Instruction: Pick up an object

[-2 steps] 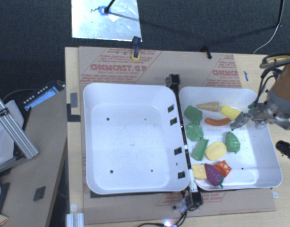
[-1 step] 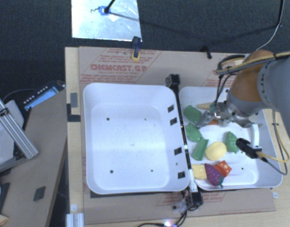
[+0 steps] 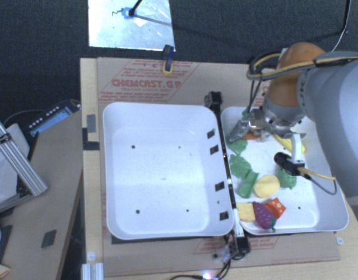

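Note:
My gripper (image 3: 247, 128) reaches down into the far left part of the right bin (image 3: 327, 206). It hangs right over an orange piece (image 3: 238, 136), which pokes out to its left. Just in front of that piece lies a small green piece (image 3: 238, 146). Further forward are two more green pieces (image 3: 241, 167) (image 3: 248, 184) and a yellow lemon-like ball (image 3: 266, 186). A yellow banana (image 3: 297, 145) lies to the right, partly under the wrist. The arm hides whatever sits directly below the gripper.
At the right bin's front lie a yellow block (image 3: 246, 212), a purple grape bunch (image 3: 263, 215) and a red piece (image 3: 275, 206). A green lump (image 3: 288, 180) sits right of the lemon. The left bin (image 3: 118, 174) adjoins, with black clips (image 3: 219, 186) along the shared wall.

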Available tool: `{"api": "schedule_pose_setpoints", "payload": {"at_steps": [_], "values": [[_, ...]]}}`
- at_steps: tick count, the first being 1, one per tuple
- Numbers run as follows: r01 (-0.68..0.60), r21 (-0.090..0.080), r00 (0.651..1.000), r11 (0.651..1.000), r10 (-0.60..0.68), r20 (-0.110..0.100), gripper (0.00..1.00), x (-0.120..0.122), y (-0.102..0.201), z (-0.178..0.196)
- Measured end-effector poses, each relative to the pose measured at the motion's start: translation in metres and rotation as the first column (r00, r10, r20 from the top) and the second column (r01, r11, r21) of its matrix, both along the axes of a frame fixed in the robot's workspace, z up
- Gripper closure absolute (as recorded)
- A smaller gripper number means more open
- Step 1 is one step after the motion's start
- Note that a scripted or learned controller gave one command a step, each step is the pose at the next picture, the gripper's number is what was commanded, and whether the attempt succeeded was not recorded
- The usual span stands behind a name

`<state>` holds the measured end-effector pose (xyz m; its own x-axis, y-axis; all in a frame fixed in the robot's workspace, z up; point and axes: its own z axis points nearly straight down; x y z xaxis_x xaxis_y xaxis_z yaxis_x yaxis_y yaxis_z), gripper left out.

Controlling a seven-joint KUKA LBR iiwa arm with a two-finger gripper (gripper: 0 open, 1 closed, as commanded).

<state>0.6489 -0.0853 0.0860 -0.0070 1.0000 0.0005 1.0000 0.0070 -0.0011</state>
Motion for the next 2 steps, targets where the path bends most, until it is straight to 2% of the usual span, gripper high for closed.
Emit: {"api": "schedule_pose_setpoints", "payload": {"at_steps": [1,2], "values": [[0.002,0.000,1.000,1.000,-0.002,0.005,1.00,0.000,-0.002,0.011],[-0.003,0.000,1.000,1.000,0.003,0.024,1.00,0.024,0.041,0.189]]}}
